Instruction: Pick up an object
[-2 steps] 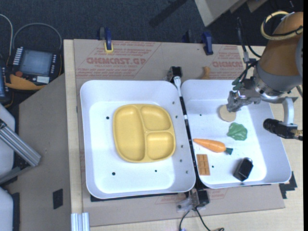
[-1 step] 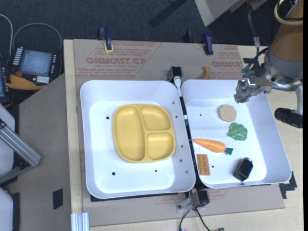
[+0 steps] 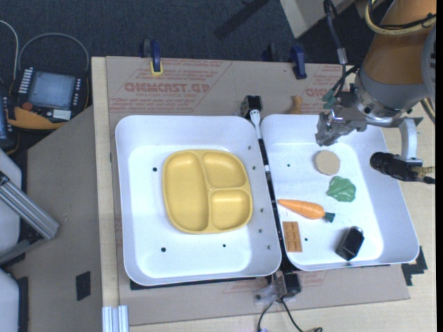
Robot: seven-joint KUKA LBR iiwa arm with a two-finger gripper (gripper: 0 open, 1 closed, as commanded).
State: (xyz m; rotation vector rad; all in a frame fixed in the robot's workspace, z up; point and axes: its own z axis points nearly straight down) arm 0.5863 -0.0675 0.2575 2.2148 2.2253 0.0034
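Bins are seen side by side on the bench, the left bin (image 3: 131, 185) holding a yellow divided plate (image 3: 206, 190). In the right bin (image 3: 387, 206) lie a tan round disc (image 3: 327, 162), a green leafy piece (image 3: 341, 189), a carrot (image 3: 302, 209), a small brown block (image 3: 292, 236) and a black object (image 3: 350, 243). The gripper (image 3: 331, 134) is held just above the disc, at the bin's far part; nothing is seen held in it, and whether it is released or clenched cannot be told.

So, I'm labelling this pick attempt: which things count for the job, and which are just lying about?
For the job: gripper, round tan disc, green piece, toy carrot, black block, brown card.

Lying about: yellow divided plate, handheld controller, blue clamps.
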